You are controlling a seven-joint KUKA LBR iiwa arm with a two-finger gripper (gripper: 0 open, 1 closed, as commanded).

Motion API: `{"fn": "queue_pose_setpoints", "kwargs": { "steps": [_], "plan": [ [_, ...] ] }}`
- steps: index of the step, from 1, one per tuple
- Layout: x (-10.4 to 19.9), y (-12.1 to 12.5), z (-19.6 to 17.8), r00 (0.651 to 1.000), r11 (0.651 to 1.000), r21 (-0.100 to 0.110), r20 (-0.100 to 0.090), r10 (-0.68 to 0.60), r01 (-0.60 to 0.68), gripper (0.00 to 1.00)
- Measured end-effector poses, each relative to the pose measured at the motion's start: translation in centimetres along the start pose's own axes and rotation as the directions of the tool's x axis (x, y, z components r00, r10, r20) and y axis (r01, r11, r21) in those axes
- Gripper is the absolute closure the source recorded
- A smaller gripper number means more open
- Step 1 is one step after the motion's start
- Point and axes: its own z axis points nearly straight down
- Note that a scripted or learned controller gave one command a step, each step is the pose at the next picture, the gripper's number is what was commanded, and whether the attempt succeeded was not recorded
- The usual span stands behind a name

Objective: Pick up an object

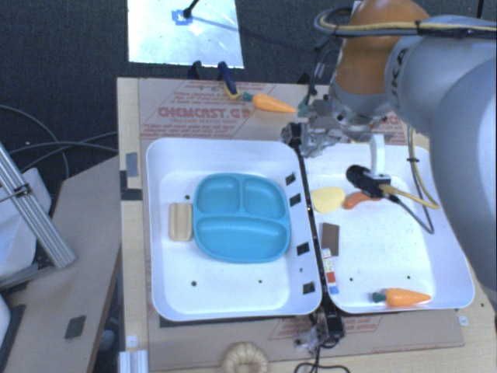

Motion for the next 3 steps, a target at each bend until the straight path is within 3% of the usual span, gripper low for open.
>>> {"fn": "queue_pose_setpoints", "kwargs": {
  "steps": [1,3],
  "plan": [
    [5.66,-1.1,-1.06,1.0,1.0,0.0,-0.001,-0.001,0.001,1.0],
    [4.99,-0.42,-0.21,1.0,1.0,0.0,0.001,0.004,-0.004,1.0]
  ]
}}
